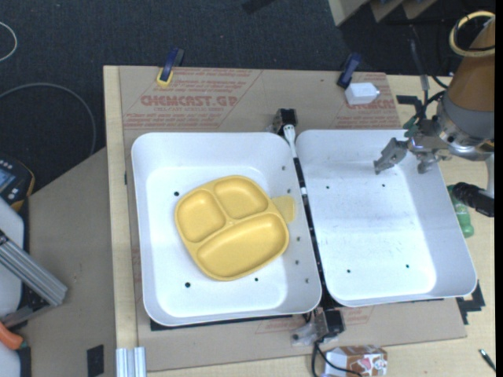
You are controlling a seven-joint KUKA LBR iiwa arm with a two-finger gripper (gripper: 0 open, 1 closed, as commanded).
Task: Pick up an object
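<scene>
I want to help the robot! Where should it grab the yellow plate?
Probably the plate's raised outer rim, coming straight down from above. It lies flat in the left bin, so its middle is too wide; the thin edge fits between fingers. The claw hangs over the right bin.

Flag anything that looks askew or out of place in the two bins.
The yellow divided plate in the left bin lies rotated, out of square with the walls. Nothing looks spilled or broken. The hand hangs over the right bin.
</scene>
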